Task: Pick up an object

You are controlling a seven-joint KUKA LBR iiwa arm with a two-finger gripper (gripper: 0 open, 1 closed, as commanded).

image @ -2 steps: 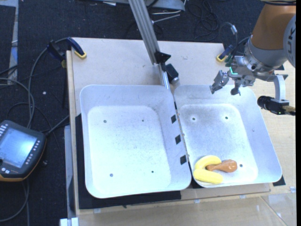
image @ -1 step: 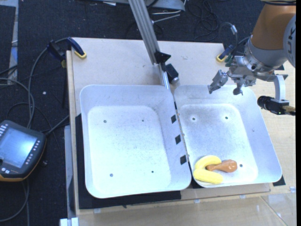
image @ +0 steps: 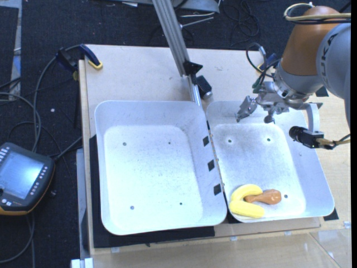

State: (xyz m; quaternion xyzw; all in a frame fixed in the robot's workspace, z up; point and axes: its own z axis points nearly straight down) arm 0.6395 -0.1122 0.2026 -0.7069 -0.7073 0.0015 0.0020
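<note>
Right bin (image: 312, 175): floor open across back and middle. Yellow banana (image: 244, 201) and brown object (image: 267, 196) lie touching at front rim; approach from above unobstructed. Left bin (image: 111, 121) floor open. Slanted aluminium post (image: 174, 32) stands behind bin divide, blocks passage there. End effector (image: 255, 111) hangs over right bin's back rim

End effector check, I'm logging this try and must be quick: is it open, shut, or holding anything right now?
End effector: open, fingers spread, nothing between them. It hovers over the right bin's far edge; the banana lies at the near edge.
</note>
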